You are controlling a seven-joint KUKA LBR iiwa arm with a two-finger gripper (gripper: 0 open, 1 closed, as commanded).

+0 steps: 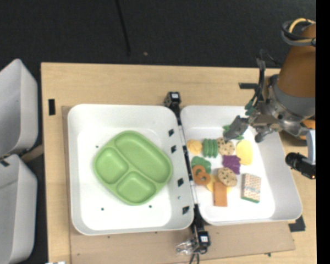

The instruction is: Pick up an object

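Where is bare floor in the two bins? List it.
Left bin: white strips around the green divided plate, widest along the front and left walls. Right bin: free along the front wall and front right corner; crowded mid-bin, where the toy food clusters.

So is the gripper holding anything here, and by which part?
Cannot tell for sure. The gripper hangs over the right bin, above the toy food pile, and nothing can be seen in its grasp.

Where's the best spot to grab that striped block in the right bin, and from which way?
Probably across the striped block's long sides, coming straight down. It lies flat and somewhat apart from the pile, with bare bin floor to its right and below, leaving room for the gripper.
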